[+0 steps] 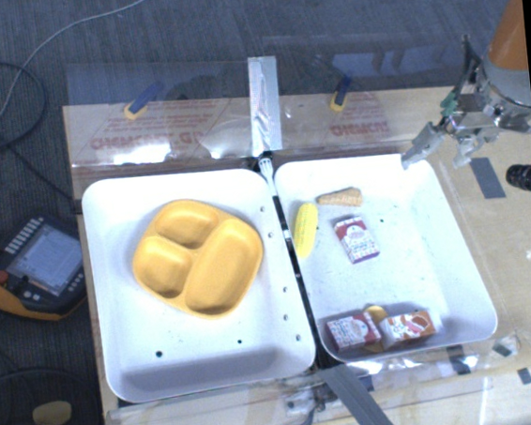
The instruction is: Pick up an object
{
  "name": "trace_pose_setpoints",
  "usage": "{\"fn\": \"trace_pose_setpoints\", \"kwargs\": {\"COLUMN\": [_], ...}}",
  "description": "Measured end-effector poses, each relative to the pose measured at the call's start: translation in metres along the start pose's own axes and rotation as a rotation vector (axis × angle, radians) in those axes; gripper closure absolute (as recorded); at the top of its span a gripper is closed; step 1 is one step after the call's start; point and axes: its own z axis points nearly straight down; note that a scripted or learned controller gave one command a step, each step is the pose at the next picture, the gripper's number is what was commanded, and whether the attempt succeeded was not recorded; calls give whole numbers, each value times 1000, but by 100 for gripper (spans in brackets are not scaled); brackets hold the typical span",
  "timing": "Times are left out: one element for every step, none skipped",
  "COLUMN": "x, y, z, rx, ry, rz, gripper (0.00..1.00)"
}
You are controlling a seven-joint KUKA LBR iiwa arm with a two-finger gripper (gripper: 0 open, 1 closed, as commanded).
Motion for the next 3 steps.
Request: {"fn": "trace_pose_setpoints", "kwargs": {"x": [47, 64, 65], "y": [-49, -28, -27], "z": [97, 170, 160], "rx": [1, -10, -14], "ry": [0, -5, -3], "rz": [-63, -230, -230], "gripper": [0, 0, 100]}}
